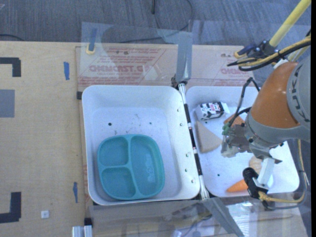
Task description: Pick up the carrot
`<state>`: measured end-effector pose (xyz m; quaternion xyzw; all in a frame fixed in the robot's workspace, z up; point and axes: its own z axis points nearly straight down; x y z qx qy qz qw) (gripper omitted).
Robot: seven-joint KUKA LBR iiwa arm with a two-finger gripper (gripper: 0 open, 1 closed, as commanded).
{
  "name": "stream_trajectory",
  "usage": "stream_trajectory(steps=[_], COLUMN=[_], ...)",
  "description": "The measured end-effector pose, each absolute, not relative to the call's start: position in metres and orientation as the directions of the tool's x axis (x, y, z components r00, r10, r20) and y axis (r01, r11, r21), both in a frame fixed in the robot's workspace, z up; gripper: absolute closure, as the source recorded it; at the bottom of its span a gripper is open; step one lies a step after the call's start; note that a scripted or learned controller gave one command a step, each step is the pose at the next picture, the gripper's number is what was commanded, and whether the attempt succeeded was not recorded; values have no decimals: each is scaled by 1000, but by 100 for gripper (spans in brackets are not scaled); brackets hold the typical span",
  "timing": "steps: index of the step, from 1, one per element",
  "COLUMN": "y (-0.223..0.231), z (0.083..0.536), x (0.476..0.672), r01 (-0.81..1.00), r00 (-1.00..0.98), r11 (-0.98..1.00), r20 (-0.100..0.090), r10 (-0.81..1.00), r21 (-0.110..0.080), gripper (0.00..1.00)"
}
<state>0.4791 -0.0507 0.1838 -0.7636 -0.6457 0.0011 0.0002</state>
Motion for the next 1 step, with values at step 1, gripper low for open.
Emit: stream_trajectory(steps=[1], y=[-94], z=[108], x=[478], r01=[917], r00=[398], r11=[-398], r20=[-1], r10=[917], r21=[-5], gripper=[100])
